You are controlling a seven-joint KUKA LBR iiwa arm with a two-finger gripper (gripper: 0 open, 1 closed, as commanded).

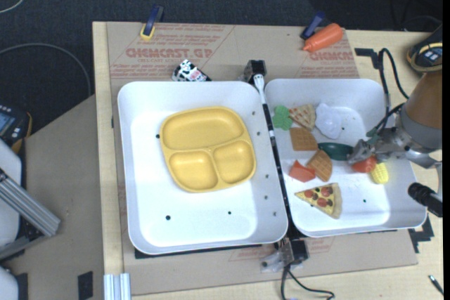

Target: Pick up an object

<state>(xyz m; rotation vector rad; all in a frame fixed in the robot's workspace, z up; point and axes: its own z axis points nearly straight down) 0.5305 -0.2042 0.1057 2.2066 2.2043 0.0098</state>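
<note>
The gripper [365, 151] hangs low in the right of 2 bins [351, 221], at a red toy [364, 165] beside a corn cob [380, 173], apparently mid-reach; whether its jaws are open cannot be told, and closing squarely comes next.

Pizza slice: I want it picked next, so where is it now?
In the camera view, the pizza slice lies near the front of the right bin, just below the waffle piece and red piece.
</note>
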